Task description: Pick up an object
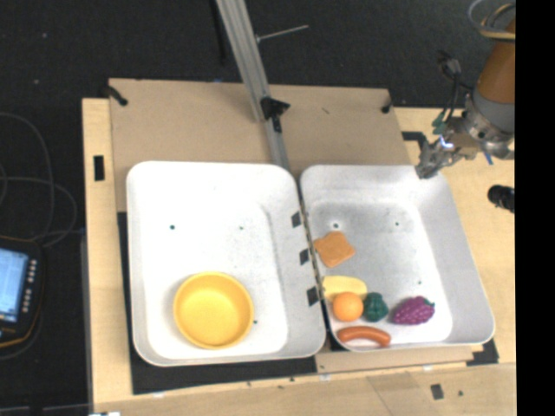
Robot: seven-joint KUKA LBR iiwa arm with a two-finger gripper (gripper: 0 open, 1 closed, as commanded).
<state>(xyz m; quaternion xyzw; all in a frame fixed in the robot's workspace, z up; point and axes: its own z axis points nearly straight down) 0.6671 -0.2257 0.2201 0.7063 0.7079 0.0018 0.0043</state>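
Wooden bench [104, 232], dark, possibly carpeted floor [52, 42].

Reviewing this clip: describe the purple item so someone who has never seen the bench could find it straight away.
Start at the right-hand white bin and look along its near edge, where a cluster of toy foods lies. The bunch of purple grapes is the rightmost piece there, just right of a small dark green piece. It is the only purple, bumpy item; its neighbours are orange, yellow, green and red.

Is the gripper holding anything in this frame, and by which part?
Nothing is held. The gripper sits over the right bin's far rim, apart from the food items.
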